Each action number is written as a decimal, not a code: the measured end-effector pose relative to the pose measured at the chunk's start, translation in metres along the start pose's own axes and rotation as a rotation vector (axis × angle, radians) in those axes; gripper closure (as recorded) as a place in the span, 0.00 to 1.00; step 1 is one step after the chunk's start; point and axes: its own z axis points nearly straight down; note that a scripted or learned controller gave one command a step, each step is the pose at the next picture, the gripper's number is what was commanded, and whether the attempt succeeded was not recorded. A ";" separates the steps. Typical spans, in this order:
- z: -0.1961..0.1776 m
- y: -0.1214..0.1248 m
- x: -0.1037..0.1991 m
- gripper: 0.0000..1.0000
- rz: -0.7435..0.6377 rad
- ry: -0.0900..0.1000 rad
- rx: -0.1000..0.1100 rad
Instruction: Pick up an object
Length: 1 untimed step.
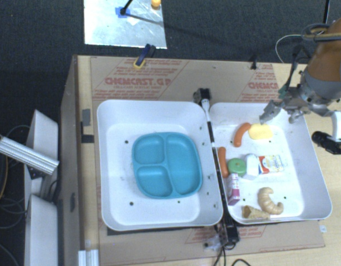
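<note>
- Gripper (282, 111): you see it above the right bin's (317, 182) far edge, fingers spread, holding nothing.
- Yellow object (260, 132): just below the gripper, beside an orange sausage (242, 134).
- Nearer you: green lid (236, 167), small carton (264, 164), croissant (269, 200).
- Left bin (112, 148): holds a blue divided plate (166, 164).

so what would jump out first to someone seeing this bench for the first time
Probably the blue divided plate, sitting alone in the middle of the left bin. Next, the cluster of small items in the right bin: an orange sausage beside a yellow piece near the far end, a croissant at the near end. The gripper hangs over that bin's far edge.
</note>
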 end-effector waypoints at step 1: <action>0.092 0.036 0.054 0.00 -0.002 0.002 0.003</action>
